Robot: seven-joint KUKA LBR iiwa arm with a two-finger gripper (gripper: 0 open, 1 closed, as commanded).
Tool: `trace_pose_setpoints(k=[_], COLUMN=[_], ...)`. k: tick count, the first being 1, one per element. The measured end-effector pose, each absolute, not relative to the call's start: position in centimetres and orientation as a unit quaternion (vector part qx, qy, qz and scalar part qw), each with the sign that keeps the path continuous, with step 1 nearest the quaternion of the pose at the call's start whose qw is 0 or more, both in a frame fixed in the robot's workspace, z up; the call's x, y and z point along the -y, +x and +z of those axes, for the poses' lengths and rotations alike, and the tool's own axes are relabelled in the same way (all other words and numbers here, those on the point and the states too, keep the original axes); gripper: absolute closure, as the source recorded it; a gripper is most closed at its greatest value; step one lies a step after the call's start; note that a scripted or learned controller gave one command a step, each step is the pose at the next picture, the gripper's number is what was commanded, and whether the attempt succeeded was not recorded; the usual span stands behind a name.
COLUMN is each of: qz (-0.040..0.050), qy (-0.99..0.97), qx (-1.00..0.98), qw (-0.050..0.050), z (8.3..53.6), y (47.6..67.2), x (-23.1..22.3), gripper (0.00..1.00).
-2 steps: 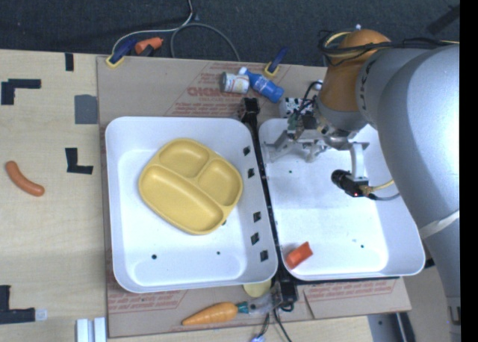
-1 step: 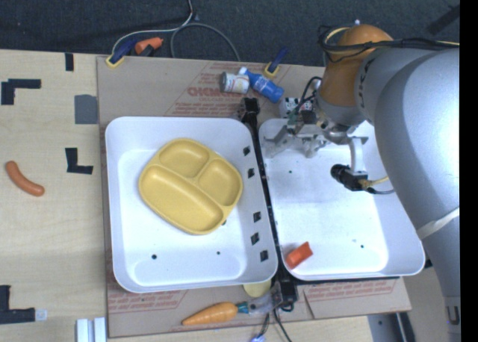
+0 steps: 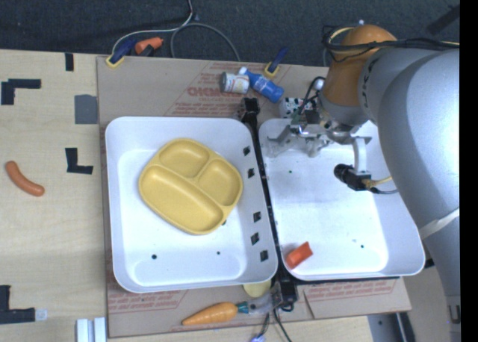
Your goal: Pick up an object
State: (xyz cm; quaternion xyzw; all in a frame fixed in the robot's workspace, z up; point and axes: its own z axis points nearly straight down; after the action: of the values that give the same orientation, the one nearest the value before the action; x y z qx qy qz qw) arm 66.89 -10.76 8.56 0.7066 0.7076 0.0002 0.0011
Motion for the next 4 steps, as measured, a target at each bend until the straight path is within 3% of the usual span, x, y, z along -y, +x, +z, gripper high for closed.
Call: trace_pose_setpoints(k=[1,2,3,4], qz=[-0.0006,-0.0006,-0.0009,0.0], qy=[0.706,0.709,0.706,0.706], qx=[-0.708,-0.706,-0.709,-0.708], qw=[0.001,0.003,0.002,0.001], z=[8.5,12.5,8.4,8.5], y=[66.9,66.8,62.8,67.0], x=[9.5,17.2,10.5,9.4], gripper=[0.0,0.0,0.0,0.0])
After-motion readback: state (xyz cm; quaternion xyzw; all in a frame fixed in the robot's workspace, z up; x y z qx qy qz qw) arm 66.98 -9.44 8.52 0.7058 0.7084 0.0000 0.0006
